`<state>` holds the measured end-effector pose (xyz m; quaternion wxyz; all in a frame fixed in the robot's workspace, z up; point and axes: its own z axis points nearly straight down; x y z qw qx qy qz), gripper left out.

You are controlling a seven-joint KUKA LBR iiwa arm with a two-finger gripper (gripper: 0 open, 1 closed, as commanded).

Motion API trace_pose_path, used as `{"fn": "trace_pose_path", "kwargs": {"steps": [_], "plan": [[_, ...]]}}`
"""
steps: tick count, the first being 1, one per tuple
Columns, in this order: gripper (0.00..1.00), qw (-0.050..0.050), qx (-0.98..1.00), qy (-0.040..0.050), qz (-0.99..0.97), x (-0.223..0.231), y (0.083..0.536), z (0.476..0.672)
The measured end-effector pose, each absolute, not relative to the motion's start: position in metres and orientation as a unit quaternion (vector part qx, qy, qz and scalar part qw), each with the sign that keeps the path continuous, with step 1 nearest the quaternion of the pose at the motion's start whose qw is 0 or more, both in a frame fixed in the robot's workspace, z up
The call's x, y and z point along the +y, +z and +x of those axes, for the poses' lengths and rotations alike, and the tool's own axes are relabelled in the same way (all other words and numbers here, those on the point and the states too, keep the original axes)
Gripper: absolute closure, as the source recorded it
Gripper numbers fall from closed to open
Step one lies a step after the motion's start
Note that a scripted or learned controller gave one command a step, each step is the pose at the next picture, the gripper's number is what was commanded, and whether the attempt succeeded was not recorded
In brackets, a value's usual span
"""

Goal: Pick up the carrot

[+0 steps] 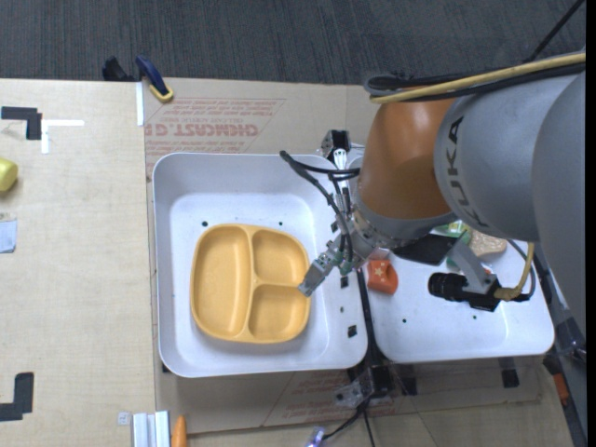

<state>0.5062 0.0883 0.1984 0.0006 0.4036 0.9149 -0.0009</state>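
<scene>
An orange-red carrot [380,276] lies in the right bin [466,343], close to its left wall. The grey arm hides part of it from above. My gripper [319,273] hangs over the right edge of the left bin [177,250], its tip by the rim of a yellow compartment plate [248,283]. The carrot sits a short way to the right of the gripper tip and is not between the fingers.
The arm's wide body covers the upper part of the right bin. A pale beige thing [486,243] and a green piece [463,234] peek out beneath it. A yellow object [6,175] lies at the bench's far left.
</scene>
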Motion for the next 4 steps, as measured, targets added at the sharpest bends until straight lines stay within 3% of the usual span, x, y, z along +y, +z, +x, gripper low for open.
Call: {"fn": "trace_pose_path", "kwargs": {"steps": [1,2,4], "plan": [[0.0,0.001,0.919,-0.0002,0.393,0.1,0.092,0.518],[1.0,0.002,0.919,-0.0018,0.395,0.097,0.099,0.519],[1.0,0.002,0.919,-0.0023,0.395,0.096,0.114,0.521]]}}
